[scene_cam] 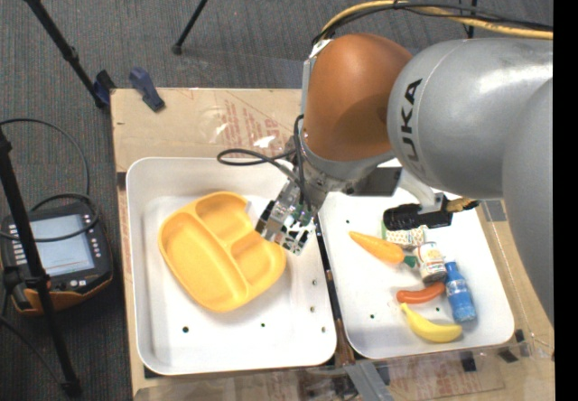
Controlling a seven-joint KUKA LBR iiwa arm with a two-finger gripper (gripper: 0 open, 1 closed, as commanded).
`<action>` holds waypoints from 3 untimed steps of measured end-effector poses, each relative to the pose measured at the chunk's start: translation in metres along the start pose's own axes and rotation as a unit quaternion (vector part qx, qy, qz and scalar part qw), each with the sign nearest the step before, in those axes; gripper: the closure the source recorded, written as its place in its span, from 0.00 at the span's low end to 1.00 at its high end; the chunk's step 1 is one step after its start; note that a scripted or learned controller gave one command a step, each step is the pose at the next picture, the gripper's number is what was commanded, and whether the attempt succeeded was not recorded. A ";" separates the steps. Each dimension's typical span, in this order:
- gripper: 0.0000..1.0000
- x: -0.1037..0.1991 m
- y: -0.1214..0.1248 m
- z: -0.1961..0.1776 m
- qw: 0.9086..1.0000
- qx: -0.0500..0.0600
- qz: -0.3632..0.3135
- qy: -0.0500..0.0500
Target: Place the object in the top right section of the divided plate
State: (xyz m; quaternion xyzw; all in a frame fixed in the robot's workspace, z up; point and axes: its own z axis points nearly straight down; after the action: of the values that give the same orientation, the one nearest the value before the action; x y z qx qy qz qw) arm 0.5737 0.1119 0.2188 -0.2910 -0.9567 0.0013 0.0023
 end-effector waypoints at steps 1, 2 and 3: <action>1.00 0.016 0.002 -0.015 0.996 0.000 0.090 0.000; 1.00 -0.012 -0.015 -0.014 0.998 0.000 0.069 0.000; 1.00 -0.020 0.006 0.020 1.000 -0.001 -0.028 0.000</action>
State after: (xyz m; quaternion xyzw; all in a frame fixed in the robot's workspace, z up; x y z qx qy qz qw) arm 0.5933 0.1061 0.1986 -0.2641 -0.9645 0.0007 0.0019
